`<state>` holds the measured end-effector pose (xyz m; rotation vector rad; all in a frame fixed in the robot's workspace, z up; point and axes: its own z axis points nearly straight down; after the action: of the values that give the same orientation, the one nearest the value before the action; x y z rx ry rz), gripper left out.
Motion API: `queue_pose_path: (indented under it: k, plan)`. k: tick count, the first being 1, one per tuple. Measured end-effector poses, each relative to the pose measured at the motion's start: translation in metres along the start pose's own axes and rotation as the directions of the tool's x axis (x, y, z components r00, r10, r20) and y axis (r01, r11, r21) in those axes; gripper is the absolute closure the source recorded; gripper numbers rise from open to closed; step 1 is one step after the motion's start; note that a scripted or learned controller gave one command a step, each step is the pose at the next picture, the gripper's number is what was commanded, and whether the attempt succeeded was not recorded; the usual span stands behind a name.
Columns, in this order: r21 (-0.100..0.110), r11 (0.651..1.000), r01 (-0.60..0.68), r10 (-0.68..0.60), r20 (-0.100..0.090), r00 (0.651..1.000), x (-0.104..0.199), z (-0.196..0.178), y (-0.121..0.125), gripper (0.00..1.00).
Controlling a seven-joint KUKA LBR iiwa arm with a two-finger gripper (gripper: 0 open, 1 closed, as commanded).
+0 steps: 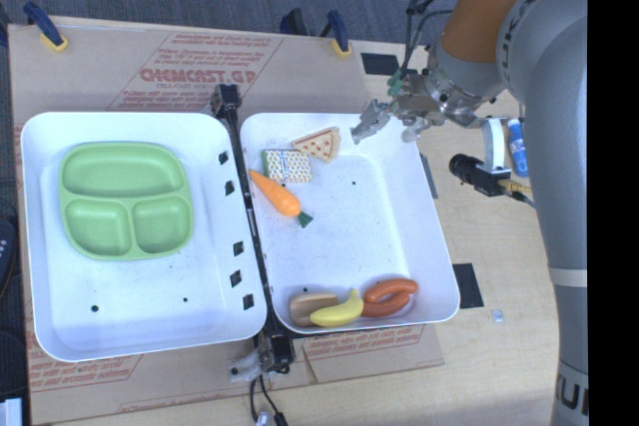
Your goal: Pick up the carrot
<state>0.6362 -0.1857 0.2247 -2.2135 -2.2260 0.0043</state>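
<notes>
Orange carrot (277,194), green-tipped, lying slantwise

Carrot (276,194) in right bin (399,214), beside cracker (288,165).

Two bins (40,214), one tray (126,199), one carrot (277,194), perhaps five other foods.

The carrot (277,194) is a small orange one with a dark green stub at its lower-right end. It lies flat and diagonal in the right bin (399,214), close to that bin's left wall, toward the far-left corner.
</notes>
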Motion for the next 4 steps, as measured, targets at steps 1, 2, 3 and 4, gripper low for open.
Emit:
queue_pose_path:
  k: [1,2,3,4]
  plan:
    - [0.003,0.916,-0.402,0.402,-0.002,0.916,0.062,0.134,-0.029,0.00]
    - [0.006,0.702,-0.713,0.713,0.000,0.702,0.086,0.134,-0.062,0.00]
    - [0.004,0.400,-0.916,0.916,-0.001,0.400,0.092,0.134,-0.065,0.00]
    - [0.005,0.398,-0.917,0.917,0.000,0.398,0.165,0.034,-0.137,0.00]
